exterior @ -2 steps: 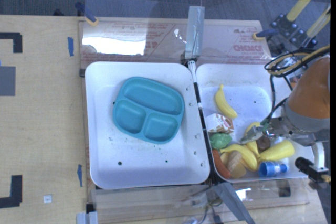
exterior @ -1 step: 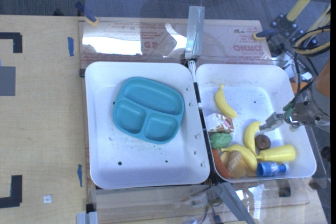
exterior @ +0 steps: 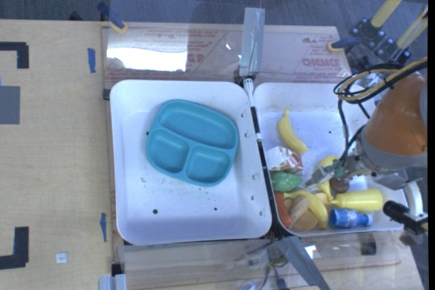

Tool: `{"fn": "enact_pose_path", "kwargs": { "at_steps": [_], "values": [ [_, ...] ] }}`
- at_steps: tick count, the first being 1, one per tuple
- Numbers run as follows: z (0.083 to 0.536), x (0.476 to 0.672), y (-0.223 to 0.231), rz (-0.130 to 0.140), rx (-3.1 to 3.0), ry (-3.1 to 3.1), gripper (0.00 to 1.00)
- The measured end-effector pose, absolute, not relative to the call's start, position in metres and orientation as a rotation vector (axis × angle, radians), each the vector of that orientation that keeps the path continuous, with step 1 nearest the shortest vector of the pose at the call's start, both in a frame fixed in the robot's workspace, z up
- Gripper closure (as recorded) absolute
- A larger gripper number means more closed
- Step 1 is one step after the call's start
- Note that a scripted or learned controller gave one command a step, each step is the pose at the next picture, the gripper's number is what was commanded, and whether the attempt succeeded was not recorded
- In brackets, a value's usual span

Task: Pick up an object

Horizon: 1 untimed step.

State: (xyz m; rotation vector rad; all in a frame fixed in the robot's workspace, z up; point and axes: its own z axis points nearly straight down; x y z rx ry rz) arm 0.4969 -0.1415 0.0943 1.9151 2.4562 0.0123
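The right bin (exterior: 319, 100) holds a heap of toy food. A yellow banana (exterior: 291, 132) lies toward its back left. In front of it are a white and red packet (exterior: 286, 159), a green piece (exterior: 285, 181), a tan bread-like piece (exterior: 304, 212), a yellow bottle (exterior: 357, 200) and a blue can (exterior: 348, 218). My gripper (exterior: 332, 176) is low over the heap, between a small yellow piece (exterior: 327, 163) and the bottle. The grey arm with its orange band (exterior: 399, 122) comes in from the right above it.
The left bin (exterior: 129, 146) holds a blue three-compartment plate (exterior: 192, 141). A metal divider post (exterior: 252, 37) stands behind the seam between the bins. Black cables (exterior: 353, 85) loop near the arm at the right bin's back right corner.
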Motion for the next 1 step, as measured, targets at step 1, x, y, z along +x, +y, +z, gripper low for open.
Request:
{"fn": "enact_pose_path", "kwargs": {
  "at_steps": [1],
  "values": [
    [0.1052,0.4989,-0.1426,0.015,1.912,2.448,1.0]
  ]
}}
